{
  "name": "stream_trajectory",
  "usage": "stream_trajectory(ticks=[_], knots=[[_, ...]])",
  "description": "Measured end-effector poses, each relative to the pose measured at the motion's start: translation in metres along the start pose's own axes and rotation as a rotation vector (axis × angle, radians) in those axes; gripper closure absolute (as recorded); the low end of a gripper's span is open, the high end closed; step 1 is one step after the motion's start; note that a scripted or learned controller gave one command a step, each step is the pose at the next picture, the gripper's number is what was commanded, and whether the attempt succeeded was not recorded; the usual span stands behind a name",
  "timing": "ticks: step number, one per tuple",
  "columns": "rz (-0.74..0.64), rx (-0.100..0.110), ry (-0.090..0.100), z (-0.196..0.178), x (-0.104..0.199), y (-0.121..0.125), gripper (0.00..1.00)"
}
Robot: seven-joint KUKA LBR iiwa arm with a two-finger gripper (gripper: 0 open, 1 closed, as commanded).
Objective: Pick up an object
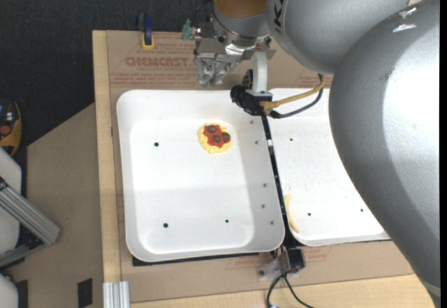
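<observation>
A small round yellow piece with red and dark toppings, like a toy pizza (215,138), lies flat in the upper middle of the left white bin (140,181). My gripper (209,75) hangs above the bin's far rim, up and slightly left of the pizza and well apart from it. I see nothing held under it.
The right bin (328,181) sits beside the left one, largely covered by the grey arm (363,55). A pale yellowish scrap (288,212) lies at its left edge near the front. A blue and yellow clamp (147,31) stands on the bench's far left edge.
</observation>
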State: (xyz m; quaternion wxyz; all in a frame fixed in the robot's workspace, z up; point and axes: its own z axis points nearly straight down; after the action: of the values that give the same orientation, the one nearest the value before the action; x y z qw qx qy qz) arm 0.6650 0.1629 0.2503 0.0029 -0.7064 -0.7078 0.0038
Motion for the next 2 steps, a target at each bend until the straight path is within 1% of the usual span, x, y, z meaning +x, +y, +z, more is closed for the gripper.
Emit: stream_trajectory(ticks=[1,2], knots=[[0.0,-0.019,0.004,-0.078,0.009,0.002,1.0],[-0.003,0.0,0.001,0.027,0.065,0.0,1.0]])
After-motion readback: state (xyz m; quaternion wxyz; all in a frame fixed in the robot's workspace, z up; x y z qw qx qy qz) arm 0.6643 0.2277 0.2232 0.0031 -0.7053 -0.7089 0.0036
